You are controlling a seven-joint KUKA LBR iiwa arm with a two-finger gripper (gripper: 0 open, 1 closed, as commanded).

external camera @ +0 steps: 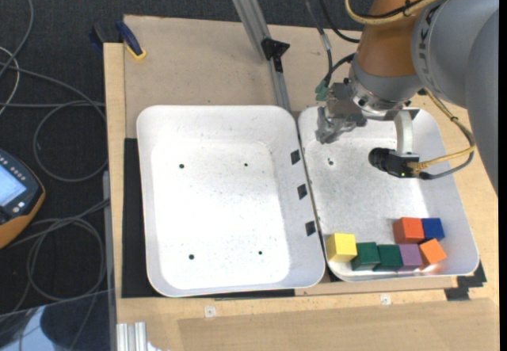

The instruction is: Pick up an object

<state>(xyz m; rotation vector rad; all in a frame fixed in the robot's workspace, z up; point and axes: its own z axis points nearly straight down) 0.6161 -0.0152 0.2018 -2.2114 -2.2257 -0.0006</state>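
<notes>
Claw over right bin, far end — finger state cannot be told. Coloured blocks well below it, clustered at near rim.

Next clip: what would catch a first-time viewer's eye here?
The grey arm with its orange band reaches in from the upper right, its end effector hanging over the far end of the right bin. After that, the cluster of coloured blocks in that bin's near corner: yellow, green, purple, orange, red and blue. The left bin sits beside it.
</notes>
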